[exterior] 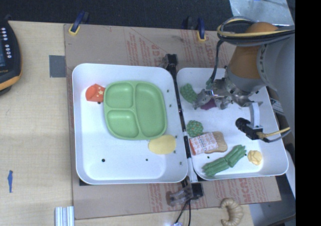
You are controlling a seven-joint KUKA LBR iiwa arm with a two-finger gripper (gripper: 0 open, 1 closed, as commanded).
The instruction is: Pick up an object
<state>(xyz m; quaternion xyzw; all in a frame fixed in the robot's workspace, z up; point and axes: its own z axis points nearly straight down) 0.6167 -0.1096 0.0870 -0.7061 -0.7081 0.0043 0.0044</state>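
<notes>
Two shallow white plastic bins sit side by side on a cardboard sheet. The left bin [90, 159] holds a smooth green three-section plate [135, 109], a red piece with a yellow star [95, 92] at its left and a pale yellow rounded lump [162, 144] below it. In the right bin [273, 167] lie a knobbly green piece [188, 93], a round green one [194, 128], a printed packet [207, 142], ridged green pods [224, 160] and a small yellow piece [255, 157]. The gripper [216, 97] hangs low over the right bin's upper part beside a dark purple object [206, 102]; whether its jaws are wide or closed cannot be told.
</notes>
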